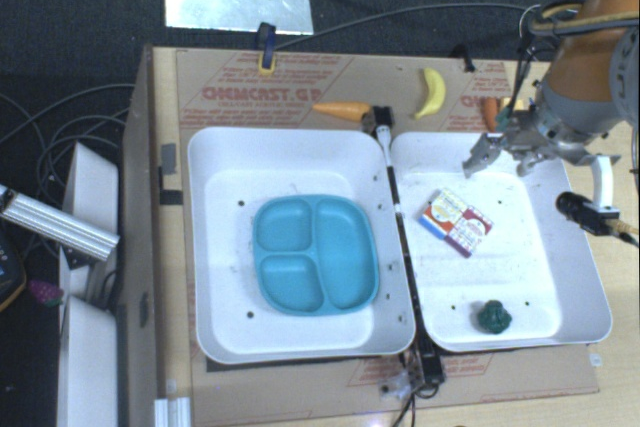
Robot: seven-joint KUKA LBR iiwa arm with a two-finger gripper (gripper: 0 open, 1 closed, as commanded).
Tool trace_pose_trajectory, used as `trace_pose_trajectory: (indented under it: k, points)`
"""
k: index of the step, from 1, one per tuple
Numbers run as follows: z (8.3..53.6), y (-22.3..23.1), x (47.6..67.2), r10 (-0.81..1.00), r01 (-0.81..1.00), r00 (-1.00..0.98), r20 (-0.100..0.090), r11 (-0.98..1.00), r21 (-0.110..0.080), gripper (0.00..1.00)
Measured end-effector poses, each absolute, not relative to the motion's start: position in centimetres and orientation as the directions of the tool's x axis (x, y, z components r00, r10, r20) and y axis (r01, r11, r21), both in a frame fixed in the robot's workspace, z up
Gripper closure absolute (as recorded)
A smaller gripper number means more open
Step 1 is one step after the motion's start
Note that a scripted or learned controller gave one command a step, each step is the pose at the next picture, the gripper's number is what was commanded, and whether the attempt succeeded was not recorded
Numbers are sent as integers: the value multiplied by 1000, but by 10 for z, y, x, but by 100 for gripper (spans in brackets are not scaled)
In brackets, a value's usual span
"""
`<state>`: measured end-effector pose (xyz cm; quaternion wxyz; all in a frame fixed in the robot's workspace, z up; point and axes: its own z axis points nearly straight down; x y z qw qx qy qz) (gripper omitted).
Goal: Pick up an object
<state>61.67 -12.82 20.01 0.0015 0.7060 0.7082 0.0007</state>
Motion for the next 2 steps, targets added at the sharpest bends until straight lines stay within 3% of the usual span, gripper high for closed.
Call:
trace_pose_trajectory:
  k: [1,2]
  points:
    - [127,-149,595,1000,1000,-1,0,1,0,0]
    - [93,-119,579,1000,1000,0,-9,0,18,0]
